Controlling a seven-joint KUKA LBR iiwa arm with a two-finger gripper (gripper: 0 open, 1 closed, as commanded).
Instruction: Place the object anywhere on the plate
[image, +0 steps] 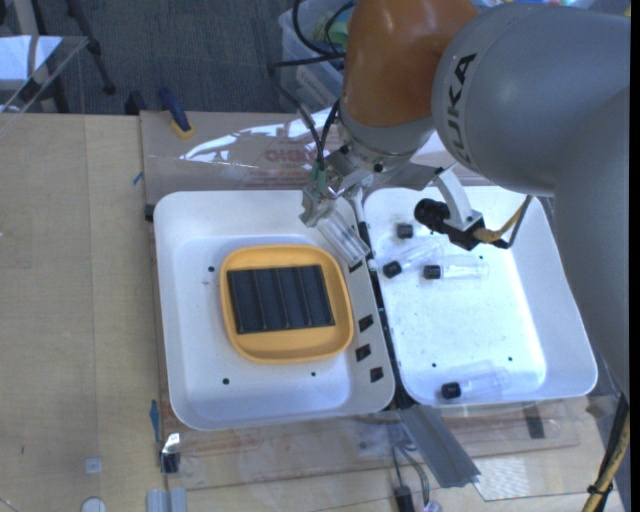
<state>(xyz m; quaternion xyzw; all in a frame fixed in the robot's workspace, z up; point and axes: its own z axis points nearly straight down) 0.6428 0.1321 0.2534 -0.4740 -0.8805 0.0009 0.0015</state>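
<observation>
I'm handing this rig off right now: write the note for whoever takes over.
Gripper: over the left bin's back right corner, near the divider; whether it holds anything is unclear.
Yellow plate: in the left bin, carrying a dark ribbed insert, nothing else on it.
Right bin: clear tubes with black caps, one mid-bin, one near the front.
Done: nothing placed.
Left: get an object onto the plate.

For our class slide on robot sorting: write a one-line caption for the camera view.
KUKA arm's hand poised at the left bin's rear right corner, beside a yellow plate holding a dark ribbed block.
</observation>
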